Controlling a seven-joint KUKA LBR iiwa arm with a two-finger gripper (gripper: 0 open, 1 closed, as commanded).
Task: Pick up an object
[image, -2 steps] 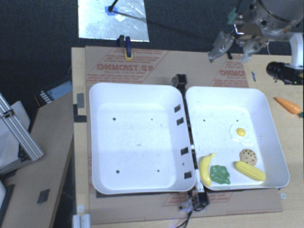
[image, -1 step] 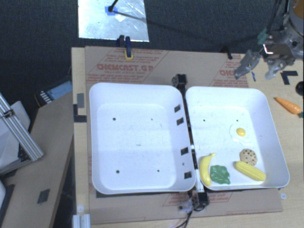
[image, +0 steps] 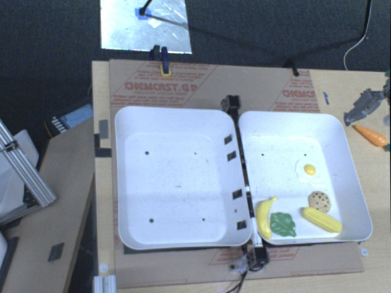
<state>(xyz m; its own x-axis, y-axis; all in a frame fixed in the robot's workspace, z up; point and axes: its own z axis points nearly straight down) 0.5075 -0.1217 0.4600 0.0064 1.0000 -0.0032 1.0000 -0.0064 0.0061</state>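
we are at the very start: nothing is lifted yet. the gripper point(image: 365, 105) sits at the right edge of the frame, just outside the right bin point(image: 342, 133), low over the bench, with the orange band close below it. whether it is spread or pressed together we cannot tell; it is too small and grey against the board.

the things to pick all lie in the lower part of the right bin: a banana point(image: 264, 217) along the divider, a green leaf point(image: 283, 224) touching its right side, a corn cob point(image: 322, 220) near the lower right corner, a cookie point(image: 319, 200) just above the corn, and a fried egg point(image: 308, 170) higher up, apart from the rest.

we judge the next move to be a reach leftward and down into the bin. the egg stands clear and looks easiest to approach; the banana and leaf crowd each other, so a grasp there may catch both or neither.

the left bin point(image: 122, 163) is beside it. both bins rest on a brown board point(image: 201, 81) on a pale bench; dark carpet and a shiny sheet point(image: 146, 17) lie at the upper left.
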